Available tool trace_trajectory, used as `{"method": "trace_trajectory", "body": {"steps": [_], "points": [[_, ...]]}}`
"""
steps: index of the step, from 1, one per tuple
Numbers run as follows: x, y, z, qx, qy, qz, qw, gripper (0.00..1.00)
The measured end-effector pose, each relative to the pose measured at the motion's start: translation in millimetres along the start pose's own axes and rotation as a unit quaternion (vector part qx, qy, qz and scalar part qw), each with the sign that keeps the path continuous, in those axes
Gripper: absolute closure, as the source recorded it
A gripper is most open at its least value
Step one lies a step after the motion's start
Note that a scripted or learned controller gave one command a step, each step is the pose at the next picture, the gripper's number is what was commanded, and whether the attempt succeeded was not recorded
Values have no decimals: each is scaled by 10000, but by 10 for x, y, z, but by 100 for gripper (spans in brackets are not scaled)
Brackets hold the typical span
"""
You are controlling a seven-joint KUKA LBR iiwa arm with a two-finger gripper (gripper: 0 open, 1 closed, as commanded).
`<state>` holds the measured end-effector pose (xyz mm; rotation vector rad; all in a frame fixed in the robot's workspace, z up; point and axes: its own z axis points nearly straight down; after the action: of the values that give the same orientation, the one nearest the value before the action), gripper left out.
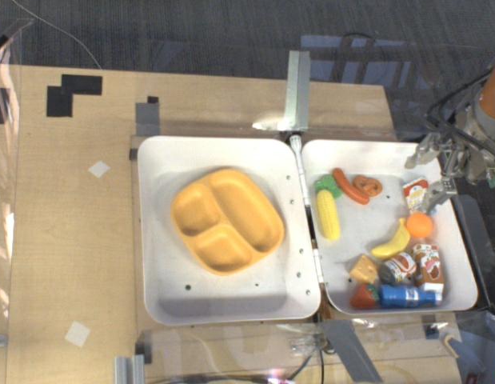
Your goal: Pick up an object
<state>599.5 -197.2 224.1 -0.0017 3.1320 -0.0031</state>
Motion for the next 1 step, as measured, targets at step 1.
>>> {"method": "trace_trajectory", "body": {"steps": [1], "points": [[-33,10,-142,14,-58,-24,10000,100]]}}
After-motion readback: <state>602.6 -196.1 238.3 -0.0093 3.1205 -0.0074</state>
